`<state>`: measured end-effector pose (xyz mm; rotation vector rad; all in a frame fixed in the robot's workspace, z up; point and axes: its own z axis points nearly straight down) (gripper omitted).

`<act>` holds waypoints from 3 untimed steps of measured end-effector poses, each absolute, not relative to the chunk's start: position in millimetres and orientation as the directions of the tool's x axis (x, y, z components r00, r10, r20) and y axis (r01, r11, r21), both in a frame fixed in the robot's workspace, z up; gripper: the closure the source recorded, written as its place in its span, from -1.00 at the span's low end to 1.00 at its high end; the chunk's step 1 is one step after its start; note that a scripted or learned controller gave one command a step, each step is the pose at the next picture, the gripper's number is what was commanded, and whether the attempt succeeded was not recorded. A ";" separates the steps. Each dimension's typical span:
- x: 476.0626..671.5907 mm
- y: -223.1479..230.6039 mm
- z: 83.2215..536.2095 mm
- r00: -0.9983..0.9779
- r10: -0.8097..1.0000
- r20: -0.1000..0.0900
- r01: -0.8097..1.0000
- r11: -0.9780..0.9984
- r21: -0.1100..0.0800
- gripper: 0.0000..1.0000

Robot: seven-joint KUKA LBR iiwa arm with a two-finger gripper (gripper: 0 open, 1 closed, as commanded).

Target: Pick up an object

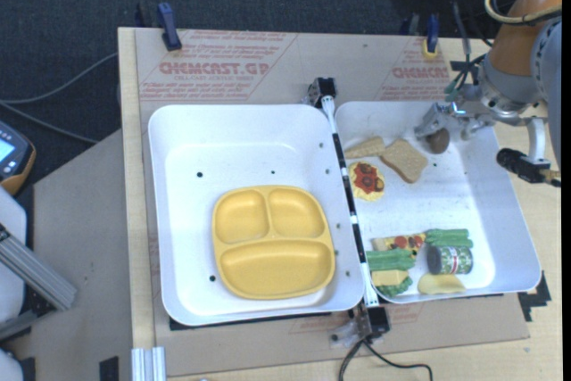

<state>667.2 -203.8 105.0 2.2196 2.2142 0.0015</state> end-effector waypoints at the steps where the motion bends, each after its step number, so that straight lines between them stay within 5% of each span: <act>1: 666.7 -204.1 85.0 -0.001 1.000 0.001 1.000 0.001 -0.001 -1.00; 2: 667.8 -204.3 96.7 -0.003 1.000 -0.003 1.000 0.003 0.003 1.00; 3: 667.3 -101.0 86.9 -0.009 1.000 0.004 1.000 0.009 -0.001 1.00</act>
